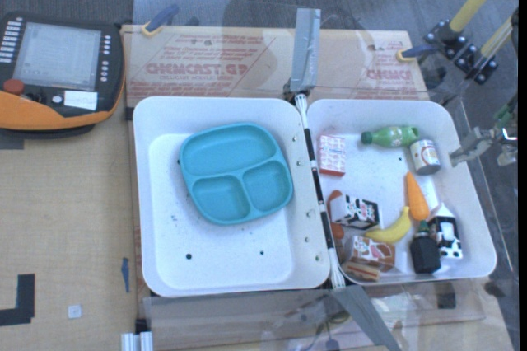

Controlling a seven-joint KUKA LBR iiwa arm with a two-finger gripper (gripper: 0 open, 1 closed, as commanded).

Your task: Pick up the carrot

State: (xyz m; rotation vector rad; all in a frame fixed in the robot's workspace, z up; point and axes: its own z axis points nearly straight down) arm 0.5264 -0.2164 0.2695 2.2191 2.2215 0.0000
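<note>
The carrot (416,197) lies in the right bin (375,172), near its right side. It is not picked up yet, so the job looks to be at its very start: the reach toward the carrot comes first. A small grey metal part that looks like the claw (476,145) sits at the right rim of that bin, up and to the right of the carrot and apart from it. It is small and blurry, so I cannot tell if the claw is apart or together. Nothing seems to be in it. For the next move, I think the claw needs to go over the carrot, line up across its thin body, and come down with care. That could be tricky, because the carrot has close neighbors. A can (425,156) stands just above its top end. A banana (394,229) curls just below and to the left. A white bottle with cow spots (445,232) leans in from the lower right. I cannot tell if the carrot's bottom end touches the banana or the bottle, since they crowd together there. A black thing (425,253) sits under them, and I cannot make out what it is. The green bottle (389,137) is farther up, out of the way. The left bin (156,176) holds a blue plate (236,174) and has no part in this step.
</note>
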